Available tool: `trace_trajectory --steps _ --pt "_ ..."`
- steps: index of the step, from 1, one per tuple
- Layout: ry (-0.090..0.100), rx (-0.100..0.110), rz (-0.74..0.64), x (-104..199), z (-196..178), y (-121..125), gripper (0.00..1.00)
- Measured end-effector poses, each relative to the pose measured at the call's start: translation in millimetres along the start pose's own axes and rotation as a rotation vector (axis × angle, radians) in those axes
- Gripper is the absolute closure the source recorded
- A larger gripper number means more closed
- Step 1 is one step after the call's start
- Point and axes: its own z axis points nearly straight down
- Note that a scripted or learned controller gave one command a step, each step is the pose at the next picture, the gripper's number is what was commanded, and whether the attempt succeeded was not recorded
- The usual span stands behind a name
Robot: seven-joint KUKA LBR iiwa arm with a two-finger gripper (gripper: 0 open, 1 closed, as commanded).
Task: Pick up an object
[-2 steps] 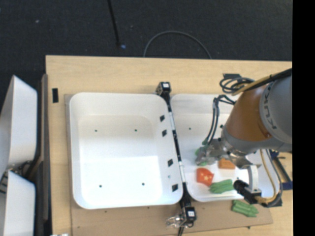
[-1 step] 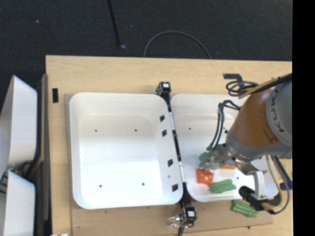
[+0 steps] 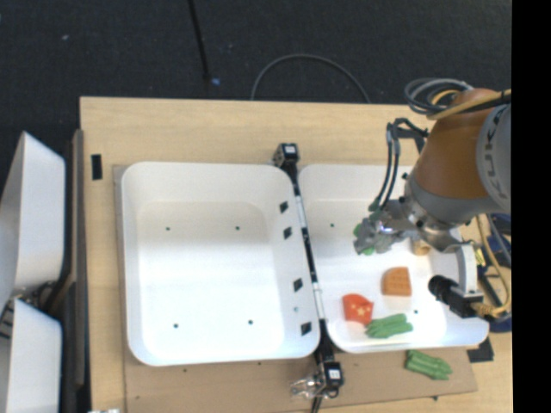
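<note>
Camera view from above shows the claw point(image 3: 372, 237) low in the right bin point(image 3: 344, 188), near the middle of it. Its metal tip is blurred, and something small and green sits at the tip, but I cannot tell if this is an object or a part of the claw. I also cannot tell whether the claw is spread or pressed together.

Just right of the claw and a little toward the front edge of the bench lies an orange block point(image 3: 396, 281), apart from the tip. Further toward the front, a red piece point(image 3: 357, 307) lies left of the block, and a green vegetable point(image 3: 388, 326) lies touching or almost touching the red piece on its right side. All three are on the floor of the right bin, and none of them is between the fingers.

Beyond the front rim of this bin, a second green piece point(image 3: 428, 366) lies on the wooden bench point(image 3: 198, 119).

Left of the claw, past the divider with black clips, is the left bin point(image 3: 146, 231). Right of the claw rises the arm point(image 3: 461, 157), orange and grey, with cables around it.
</note>
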Motion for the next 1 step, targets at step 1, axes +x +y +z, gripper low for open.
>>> trace_trajectory --steps 1 --pt "0.003 0.01 -0.003 69.4 4.9 -25.5 1.0"
